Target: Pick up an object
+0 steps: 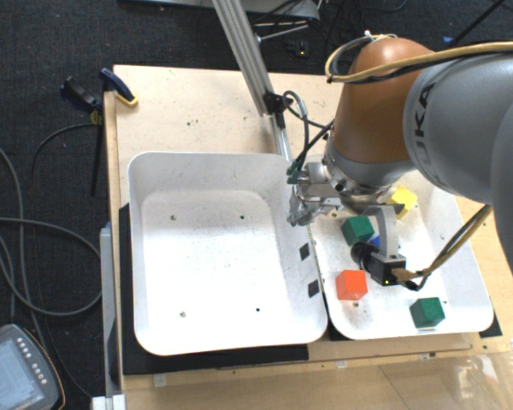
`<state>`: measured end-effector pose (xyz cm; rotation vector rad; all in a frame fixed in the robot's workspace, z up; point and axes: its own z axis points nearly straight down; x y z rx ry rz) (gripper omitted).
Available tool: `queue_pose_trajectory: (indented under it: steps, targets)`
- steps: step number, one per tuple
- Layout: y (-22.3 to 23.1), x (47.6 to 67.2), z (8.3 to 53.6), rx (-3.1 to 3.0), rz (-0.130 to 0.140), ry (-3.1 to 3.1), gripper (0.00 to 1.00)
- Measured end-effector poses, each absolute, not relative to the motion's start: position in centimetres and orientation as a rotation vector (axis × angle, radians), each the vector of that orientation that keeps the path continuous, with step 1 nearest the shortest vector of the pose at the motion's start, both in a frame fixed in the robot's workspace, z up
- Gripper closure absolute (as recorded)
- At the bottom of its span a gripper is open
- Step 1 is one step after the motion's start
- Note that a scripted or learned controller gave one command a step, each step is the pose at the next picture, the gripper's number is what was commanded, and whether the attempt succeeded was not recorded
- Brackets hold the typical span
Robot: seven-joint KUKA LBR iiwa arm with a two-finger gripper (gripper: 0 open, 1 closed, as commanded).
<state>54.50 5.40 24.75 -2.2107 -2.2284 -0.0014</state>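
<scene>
Gripper (306,202) sits low at the left wall of the shallow white right-hand bin (463,259). We cannot tell how open the claw is, or whether it holds anything. In that bin we see a small orange foam cube (351,284), a dark green cube (427,312), a green block (357,229) and a yellow block (403,200).

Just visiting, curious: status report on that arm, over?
Gripper down at right bin, left edge. Orange block, green block loose inside. Arm overhangs yellow block.

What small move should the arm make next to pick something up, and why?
Probably slide the gripper toward the nearest green block: it hangs by the right-hand bin's inner wall, not over any object.
</scene>
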Motion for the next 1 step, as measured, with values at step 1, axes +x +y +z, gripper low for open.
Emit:
queue_pose_trajectory:
  steps: [1]
  targets:
    - [8.76,51.5,24.09,-2.212,0.003,-2.226,1.0]
